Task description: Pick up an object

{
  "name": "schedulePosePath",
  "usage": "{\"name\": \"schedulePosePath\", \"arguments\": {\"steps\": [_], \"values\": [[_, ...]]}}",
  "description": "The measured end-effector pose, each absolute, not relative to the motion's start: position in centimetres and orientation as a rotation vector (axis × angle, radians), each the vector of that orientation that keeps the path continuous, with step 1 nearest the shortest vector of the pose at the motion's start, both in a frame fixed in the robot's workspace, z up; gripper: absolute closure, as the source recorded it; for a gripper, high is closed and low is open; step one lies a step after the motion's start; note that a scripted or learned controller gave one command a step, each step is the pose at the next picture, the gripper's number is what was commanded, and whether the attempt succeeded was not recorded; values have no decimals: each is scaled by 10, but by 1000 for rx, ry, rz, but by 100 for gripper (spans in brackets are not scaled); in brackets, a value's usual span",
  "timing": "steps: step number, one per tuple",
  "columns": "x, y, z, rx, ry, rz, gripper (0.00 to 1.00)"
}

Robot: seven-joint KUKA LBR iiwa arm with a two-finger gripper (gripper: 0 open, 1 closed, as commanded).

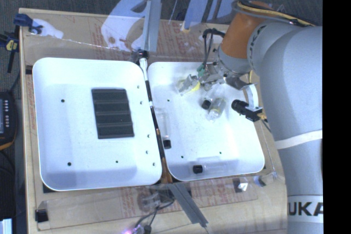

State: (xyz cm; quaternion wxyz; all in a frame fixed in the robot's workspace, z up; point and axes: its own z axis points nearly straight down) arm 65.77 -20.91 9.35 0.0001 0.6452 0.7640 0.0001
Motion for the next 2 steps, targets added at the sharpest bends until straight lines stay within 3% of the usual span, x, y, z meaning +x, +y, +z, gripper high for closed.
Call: {"name": "schedulePosePath", "arguments": {"steps": [1, 2], "values": [[654, -208, 100, 2032, 2412, -12, 100], [658, -179, 204, 2007, 2416, 0, 100]]}}
